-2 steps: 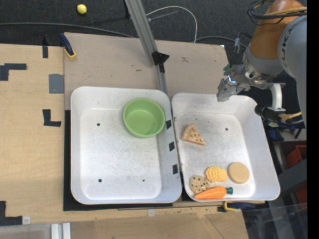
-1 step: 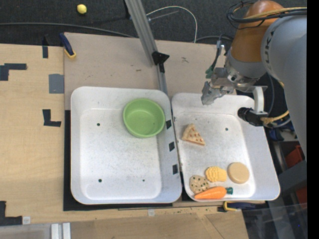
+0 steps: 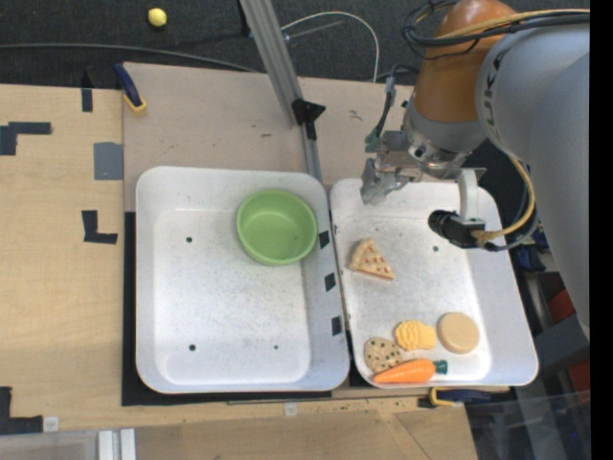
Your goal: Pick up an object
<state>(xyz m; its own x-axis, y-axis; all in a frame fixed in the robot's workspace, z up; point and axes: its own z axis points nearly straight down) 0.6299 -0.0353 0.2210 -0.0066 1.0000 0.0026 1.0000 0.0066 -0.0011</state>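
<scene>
Camera view: tool is hung over the right bin's far edge, nothing grabbed; open/closed can't be told.

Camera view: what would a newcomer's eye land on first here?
The grey arm with its orange band reaches in from the right, its gripper over the right bin's far edge. A green bowl sits alone in the left bin. Toy foods, including a carrot, cluster at the right bin's near end.
</scene>
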